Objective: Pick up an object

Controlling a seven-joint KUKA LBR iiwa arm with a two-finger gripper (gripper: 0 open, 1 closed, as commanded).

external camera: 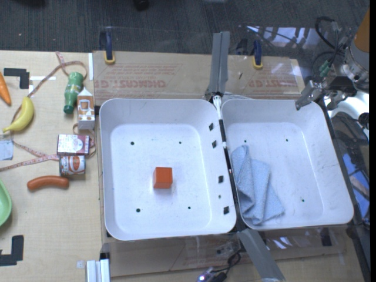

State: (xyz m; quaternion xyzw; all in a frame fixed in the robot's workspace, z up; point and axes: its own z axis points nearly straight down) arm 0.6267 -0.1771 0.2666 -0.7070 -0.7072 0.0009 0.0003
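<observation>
Where it sits mid-bin, the orange cube (163,177) looks small.

The arm (359,51) comes in at the upper right corner of the camera view, where its orange band and pale grey wrist show among dark cables. The hand (317,96) sits at the end of the wrist, pointing left and slightly downward, with two thin dark fingers (305,98) spread a little apart like an upside-down V. Nothing lies between the fingers, and the hand is raised rather than lowered.
</observation>
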